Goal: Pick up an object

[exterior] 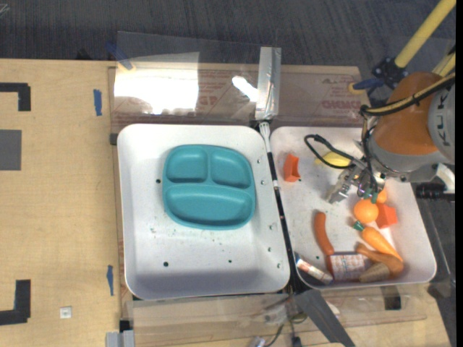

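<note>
My metal two-finger claw (pixel 346 186) hangs low in the shallow white right-hand bin (pixel 427 266), at its two o'clock corner; whether its tips are spread or pressed together I cannot tell. Nothing sits between them, so I judge the pick not yet made: closing on something and lifting it are both left. The nearest candidate is the round orange plastic fruit (pixel 366 211), just at four o'clock from my claw. Further toward five o'clock lie an orange toy carrot (pixel 382 241) and a long reddish sausage (pixel 323 233); a small orange block (pixel 291 167) lies at nine o'clock. The shallow white left-hand bin (pixel 137 259) holds a teal three-compartment plate (pixel 210 186).
</note>
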You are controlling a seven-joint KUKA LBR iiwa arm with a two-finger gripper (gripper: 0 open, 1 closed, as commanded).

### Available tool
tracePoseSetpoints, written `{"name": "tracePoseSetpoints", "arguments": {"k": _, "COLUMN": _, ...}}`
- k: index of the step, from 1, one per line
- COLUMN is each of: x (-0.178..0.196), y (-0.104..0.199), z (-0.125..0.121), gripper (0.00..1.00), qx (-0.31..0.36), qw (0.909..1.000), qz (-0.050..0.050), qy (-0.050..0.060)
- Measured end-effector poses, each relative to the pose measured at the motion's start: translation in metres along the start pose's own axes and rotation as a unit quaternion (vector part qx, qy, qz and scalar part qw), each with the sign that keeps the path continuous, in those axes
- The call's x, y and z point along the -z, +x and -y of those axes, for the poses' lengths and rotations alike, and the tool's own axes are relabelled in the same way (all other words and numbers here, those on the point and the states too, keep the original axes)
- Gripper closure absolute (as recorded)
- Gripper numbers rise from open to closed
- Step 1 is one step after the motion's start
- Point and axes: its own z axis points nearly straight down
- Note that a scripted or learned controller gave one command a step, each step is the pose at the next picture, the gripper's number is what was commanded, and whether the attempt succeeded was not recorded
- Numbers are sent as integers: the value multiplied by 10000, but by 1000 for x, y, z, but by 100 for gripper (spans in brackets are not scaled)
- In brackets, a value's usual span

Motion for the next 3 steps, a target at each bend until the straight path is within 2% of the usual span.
{"name": "tracePoseSetpoints", "arguments": {"k": 1, "x": -1, "y": 1, "z": 1, "gripper": 0, "qx": 1, "qw": 10000, "qz": -16, "qy": 7}}
{"name": "tracePoseSetpoints", "arguments": {"k": 2, "x": 4, "y": -31, "z": 11, "gripper": 0, "qx": -796, "qw": 9968, "qz": -17, "qy": 18}}
{"name": "tracePoseSetpoints", "arguments": {"k": 3, "x": 0, "y": 42, "z": 54, "gripper": 0, "qx": -1207, "qw": 9927, "qz": -18, "qy": 15}}
